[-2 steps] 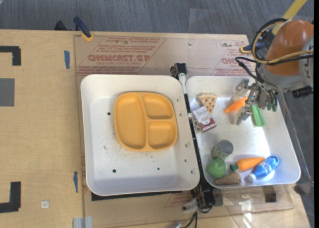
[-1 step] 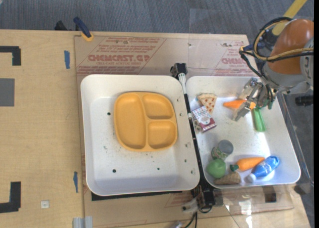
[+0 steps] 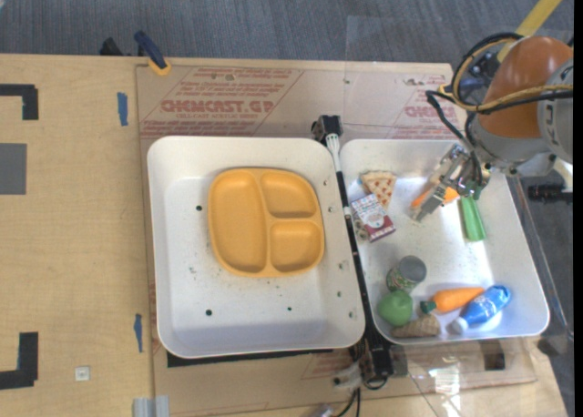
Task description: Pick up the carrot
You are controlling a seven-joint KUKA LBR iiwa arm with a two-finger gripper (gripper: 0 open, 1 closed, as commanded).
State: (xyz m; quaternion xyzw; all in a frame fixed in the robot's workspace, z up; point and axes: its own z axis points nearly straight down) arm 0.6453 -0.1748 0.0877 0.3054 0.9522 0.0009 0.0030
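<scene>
The carrot [image 3: 457,298] is orange with a green tip. It lies flat near the front of the right bin [image 3: 515,224], between a green apple [image 3: 395,308] and a blue bottle [image 3: 483,309]. My gripper [image 3: 431,201] hangs over the back half of that bin, well behind the carrot and apart from it. A small orange bit shows at the gripper's tip, and I cannot tell what it is. The grey arm with its orange band [image 3: 526,78] comes in from the upper right.
A green tube [image 3: 472,219] lies just right of the gripper. A pizza slice [image 3: 378,186], a snack packet [image 3: 372,218] and a metal can [image 3: 407,272] sit to its left and front. The left bin [image 3: 173,251] holds a yellow divided plate [image 3: 267,221].
</scene>
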